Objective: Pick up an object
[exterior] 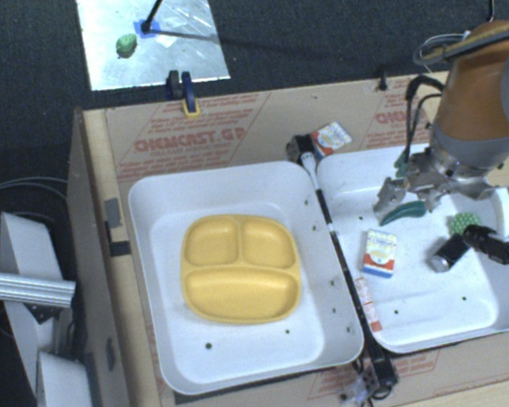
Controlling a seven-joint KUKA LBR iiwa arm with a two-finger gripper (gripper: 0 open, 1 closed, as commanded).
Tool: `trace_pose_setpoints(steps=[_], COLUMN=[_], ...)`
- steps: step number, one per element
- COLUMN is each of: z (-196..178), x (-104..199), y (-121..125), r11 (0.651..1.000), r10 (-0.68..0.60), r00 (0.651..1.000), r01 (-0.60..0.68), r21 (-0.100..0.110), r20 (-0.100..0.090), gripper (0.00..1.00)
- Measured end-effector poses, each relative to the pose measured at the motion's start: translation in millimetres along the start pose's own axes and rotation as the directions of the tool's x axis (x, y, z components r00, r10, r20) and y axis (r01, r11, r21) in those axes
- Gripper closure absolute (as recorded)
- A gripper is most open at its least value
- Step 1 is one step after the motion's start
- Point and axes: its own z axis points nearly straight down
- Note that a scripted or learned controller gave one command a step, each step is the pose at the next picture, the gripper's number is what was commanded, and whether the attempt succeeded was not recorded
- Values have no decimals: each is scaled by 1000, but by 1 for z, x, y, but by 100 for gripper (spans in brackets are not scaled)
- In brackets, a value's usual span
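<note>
Brown printed cardboard (225, 136) lines the bench under two shallow white bins. My gripper (394, 196) hangs low in the right bin (441, 307); whether it is spread or clenched I cannot tell. Just beneath it lies a small teal curved piece (408, 214), which I judge to be light, stiff, slick plastic, best pinched across its narrow middle. Near it sits a small white, orange and blue carton (379, 253). A yellow compartment tray (241, 268) lies in the left bin (177, 352).
</note>
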Motion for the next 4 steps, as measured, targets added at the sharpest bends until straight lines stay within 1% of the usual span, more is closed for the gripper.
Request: trace_pose_setpoints(steps=[1,2,3,4], z=[80,15,82,80], x=[-24,-36,-25,-65], y=[-3,62,46,95], r11=[1000,1000,1000,1000], r10=[2,-1,0,-1], r00=[1000,1000,1000,1000], r01=[-2,1,0,1], r21=[3,-4,-3,-3], r20=[0,1,0,1], gripper=[0,0,0,0])
